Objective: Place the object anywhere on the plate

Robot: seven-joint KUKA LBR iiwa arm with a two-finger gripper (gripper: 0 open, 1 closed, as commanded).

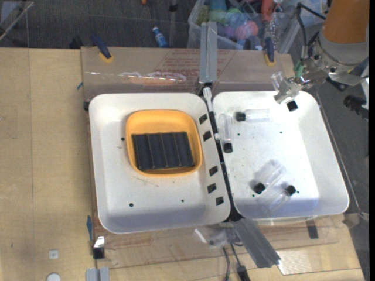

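Claw: at the far right corner of the right bin, just over its rim; metallic, small in view; whether its fingers are apart or together cannot be told; nothing seen between them.
Arm: grey with an orange band, entering from the upper right, its wrist above the claw.
Right bin: shallow, white, speckled with small dark marks.
Vial, far: clear with a black cap, lying on its side near the bin's far wall, the nearest item to the claw yet apart from it.
Vial, divider side: clear, black-capped, lying along the left wall of the right bin.
Vials, near pair: two clear, black-capped tubes lying close together toward the bin's near side, well apart from the claw.
Left bin: shallow, white, beside the right bin, a row of black tabs between the two.
Plate: orange, with rounded corners, resting in the left bin toward its far half.
Object on plate: dark, ribbed, rectangular, lying flat inside the plate's rim.
Bench: pale wood, carrying both bins.
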